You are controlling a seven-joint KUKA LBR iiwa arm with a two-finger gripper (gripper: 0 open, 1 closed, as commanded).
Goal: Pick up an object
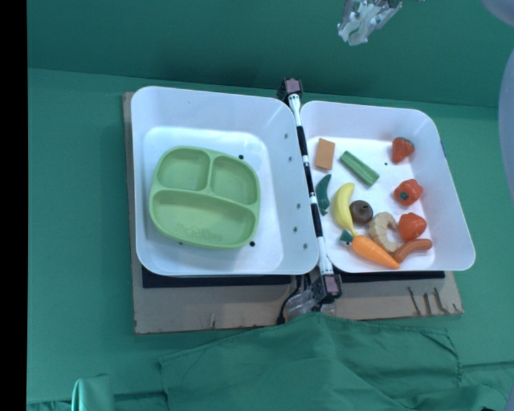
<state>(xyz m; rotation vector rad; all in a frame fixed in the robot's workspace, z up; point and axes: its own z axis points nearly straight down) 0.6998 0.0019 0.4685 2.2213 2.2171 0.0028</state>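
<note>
Gripper (365,20): up at the top edge, above and behind the right bin (450,193); grip state impossible to tell.
Toy food: down in the right bin, well apart from the gripper: strawberry (402,149), celery stick (359,168), orange block (324,153), banana (344,206), carrot (371,250), sausage (412,250).
Left bin (273,160): carries a green divided plate (205,197).
Foreground: green cloth (321,365).

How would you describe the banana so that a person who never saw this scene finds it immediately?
Look in the right white bin, the one full of toy food, near its left wall. The banana lies there as a yellow curved piece, between a dark green pepper and a brown round doughnut, just above the carrot. It is the only yellow thing in the bin.
</note>
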